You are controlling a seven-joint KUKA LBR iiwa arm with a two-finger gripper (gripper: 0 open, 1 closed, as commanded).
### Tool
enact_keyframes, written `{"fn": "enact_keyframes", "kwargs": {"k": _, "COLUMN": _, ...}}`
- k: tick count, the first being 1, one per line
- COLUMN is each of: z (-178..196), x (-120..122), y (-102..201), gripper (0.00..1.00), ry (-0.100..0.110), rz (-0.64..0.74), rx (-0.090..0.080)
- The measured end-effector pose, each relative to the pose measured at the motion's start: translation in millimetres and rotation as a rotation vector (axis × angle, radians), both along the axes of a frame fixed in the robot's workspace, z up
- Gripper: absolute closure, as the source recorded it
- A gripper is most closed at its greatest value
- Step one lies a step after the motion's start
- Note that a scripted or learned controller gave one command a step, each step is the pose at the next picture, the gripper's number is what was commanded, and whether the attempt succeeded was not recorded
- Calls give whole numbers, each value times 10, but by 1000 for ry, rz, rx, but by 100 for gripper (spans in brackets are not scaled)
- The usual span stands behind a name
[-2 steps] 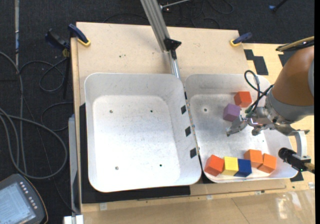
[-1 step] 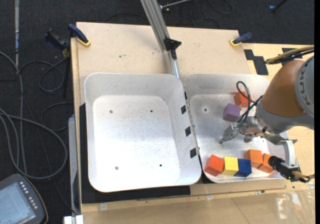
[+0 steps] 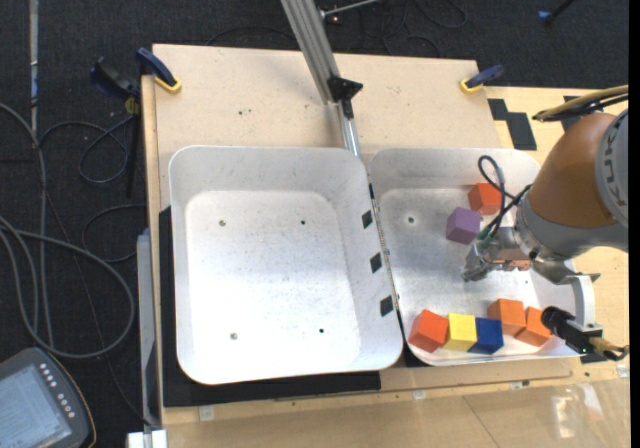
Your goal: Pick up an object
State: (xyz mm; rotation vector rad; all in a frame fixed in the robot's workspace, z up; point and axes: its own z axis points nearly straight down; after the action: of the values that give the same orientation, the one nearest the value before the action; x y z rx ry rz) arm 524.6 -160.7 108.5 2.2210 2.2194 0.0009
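Hovering in the right bin (image 3: 420,176), the gripper (image 3: 480,264) has the purple cube (image 3: 462,225) just up-left; finger state unclear.

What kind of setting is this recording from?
Probably a robotics lab: a plywood bench clamped at its corners, two white bins, loose cables on dark carpet, and a teach pendant on the floor.

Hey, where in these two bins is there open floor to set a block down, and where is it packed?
The left bin has bare floor wall to wall. In the right bin, floor is free between the divider and the purple block. It is crowded along the near wall, where orange, yellow and blue blocks sit in a row, and around the gripper.
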Motion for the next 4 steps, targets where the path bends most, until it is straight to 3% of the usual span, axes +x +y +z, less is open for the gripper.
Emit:
{"fn": "enact_keyframes", "kwargs": {"k": 2, "z": 1028, "x": 6, "y": -87, "gripper": 100, "ry": -5, "rz": 3, "rx": -2}}
{"fn": "enact_keyframes", "kwargs": {"k": 3, "z": 1216, "x": 20, "y": -88, "gripper": 100, "ry": -3, "rz": 3, "rx": -1}}
{"fn": "enact_keyframes", "kwargs": {"k": 4, "z": 1242, "x": -127, "y": 394, "gripper": 100, "ry": 2, "rz": 7, "rx": 2}}
